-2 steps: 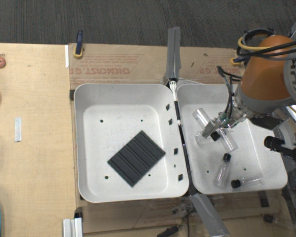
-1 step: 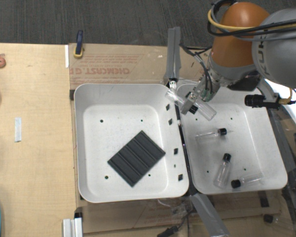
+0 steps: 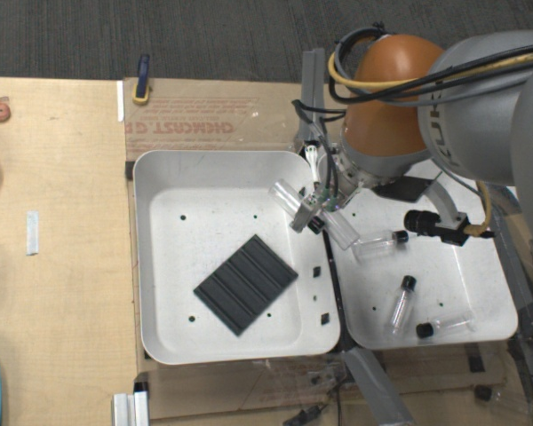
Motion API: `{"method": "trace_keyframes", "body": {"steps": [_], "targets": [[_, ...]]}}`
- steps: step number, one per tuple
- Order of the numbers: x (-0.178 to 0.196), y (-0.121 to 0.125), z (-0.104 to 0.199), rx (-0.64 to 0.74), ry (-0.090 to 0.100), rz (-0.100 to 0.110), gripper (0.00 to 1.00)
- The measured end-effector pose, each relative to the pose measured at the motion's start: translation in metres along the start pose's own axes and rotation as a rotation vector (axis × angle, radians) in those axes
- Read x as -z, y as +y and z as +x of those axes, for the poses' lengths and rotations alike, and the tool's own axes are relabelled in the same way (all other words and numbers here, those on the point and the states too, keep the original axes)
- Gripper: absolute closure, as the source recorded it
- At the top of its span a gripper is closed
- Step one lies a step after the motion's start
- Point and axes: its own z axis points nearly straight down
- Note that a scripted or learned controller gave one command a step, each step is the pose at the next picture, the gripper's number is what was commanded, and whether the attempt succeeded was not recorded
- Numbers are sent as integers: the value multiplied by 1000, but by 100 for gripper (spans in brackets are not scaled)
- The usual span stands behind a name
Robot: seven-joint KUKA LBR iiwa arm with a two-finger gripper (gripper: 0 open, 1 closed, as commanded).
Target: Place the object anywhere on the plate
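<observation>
a clear tube is carried at the seam between the two bins, short of the dark plate.

the pincer (image 3: 313, 209) is seen poised over the inner wall where the left bin (image 3: 151, 238) meets the right bin (image 3: 497, 318), and a clear tube (image 3: 287, 195) appears to be pinched between its fingers, held at a slant so that it can be carried across the wall. the dark ribbed plate (image 3: 246, 284), judged to be the target, lies flat below and to the left of the pincer, well apart from it. three more tubes (image 3: 400, 302) are left lying to the right of and below the pincer, presumably as stock. a further move leftward and down is judged necessary before release.
</observation>
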Motion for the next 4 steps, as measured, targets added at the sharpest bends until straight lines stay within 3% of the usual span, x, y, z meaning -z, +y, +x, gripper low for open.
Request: {"method": "trace_keyframes", "body": {"steps": [1, 2, 3, 4], "targets": [[33, 27, 43, 95, -1, -1, 100], [5, -8, 53, 173, 1, 1, 100], [5, -8, 53, 174, 0, 0, 0], [24, 17, 28, 685, -4, -4, 0]]}}
